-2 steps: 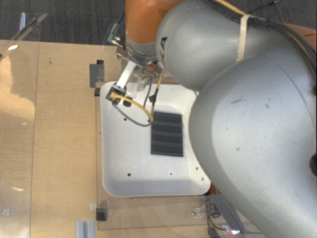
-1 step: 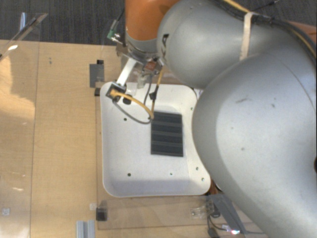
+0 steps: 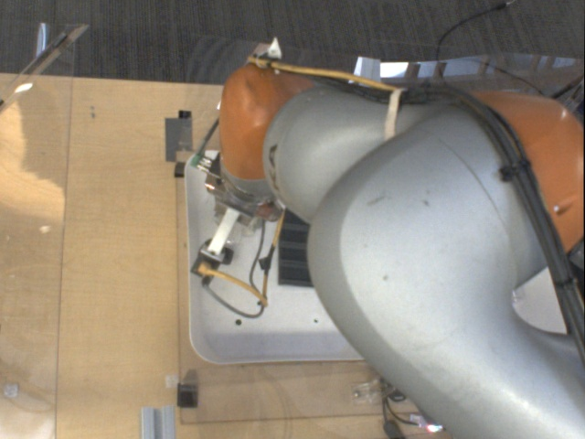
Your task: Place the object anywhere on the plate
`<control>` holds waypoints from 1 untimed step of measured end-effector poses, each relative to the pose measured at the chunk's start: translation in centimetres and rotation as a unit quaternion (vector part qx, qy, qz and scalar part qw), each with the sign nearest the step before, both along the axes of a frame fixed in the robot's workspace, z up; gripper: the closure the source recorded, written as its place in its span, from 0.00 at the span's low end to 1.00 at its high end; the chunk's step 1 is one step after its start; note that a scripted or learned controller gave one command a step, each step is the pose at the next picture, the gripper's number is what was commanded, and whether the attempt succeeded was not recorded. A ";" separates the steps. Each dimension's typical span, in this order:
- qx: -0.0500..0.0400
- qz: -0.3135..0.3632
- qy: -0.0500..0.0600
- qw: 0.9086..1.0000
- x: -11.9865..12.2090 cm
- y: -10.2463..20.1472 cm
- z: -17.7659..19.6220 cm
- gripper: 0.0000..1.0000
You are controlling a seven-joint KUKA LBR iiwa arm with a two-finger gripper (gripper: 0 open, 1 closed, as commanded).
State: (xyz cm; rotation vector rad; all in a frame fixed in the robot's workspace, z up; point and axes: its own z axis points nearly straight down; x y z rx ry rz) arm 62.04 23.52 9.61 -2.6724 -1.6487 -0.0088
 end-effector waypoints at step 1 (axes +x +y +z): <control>-0.001 0.105 0.003 0.994 4.8 0.1 -0.8 1.00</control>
